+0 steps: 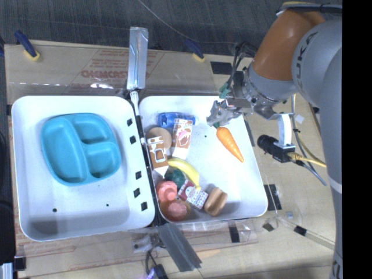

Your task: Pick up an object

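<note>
Left bin holds a blue divided tray, bare floor along its near edge. Right bin: items crowd its left wall, among them cartons, banana and bun. Carrot lies apart, right of centre, open floor around it. End effector hangs at the carrot's top end; finger spacing: cannot tell.

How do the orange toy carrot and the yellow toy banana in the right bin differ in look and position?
The orange toy carrot is straight and tapered; the yellow toy banana is curved. The carrot lies alone on bare bin floor near the gripper; the banana sits in the cluster of toy foods along the bin's left side. Both lie in the right white bin.
</note>
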`<act>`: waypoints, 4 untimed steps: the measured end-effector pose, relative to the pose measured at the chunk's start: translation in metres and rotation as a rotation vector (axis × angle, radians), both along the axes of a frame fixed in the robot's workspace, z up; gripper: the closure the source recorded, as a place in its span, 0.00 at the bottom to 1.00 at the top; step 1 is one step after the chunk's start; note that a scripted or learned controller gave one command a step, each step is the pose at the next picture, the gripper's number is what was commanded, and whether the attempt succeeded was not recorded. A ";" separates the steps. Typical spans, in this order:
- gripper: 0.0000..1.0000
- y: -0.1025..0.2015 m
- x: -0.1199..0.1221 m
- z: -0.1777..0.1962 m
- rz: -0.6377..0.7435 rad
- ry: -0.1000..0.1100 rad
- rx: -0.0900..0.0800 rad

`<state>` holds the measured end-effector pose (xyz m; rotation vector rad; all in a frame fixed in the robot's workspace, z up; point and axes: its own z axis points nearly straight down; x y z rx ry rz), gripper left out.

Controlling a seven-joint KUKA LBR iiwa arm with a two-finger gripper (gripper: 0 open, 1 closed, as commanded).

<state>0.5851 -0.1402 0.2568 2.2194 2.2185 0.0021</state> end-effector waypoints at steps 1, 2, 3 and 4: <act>1.00 0.023 -0.041 0.029 0.387 0.005 0.001; 1.00 0.029 -0.026 0.080 -0.294 0.004 0.001; 1.00 0.030 -0.025 0.090 -0.285 0.006 0.000; 1.00 0.019 -0.053 0.052 -0.297 0.009 0.001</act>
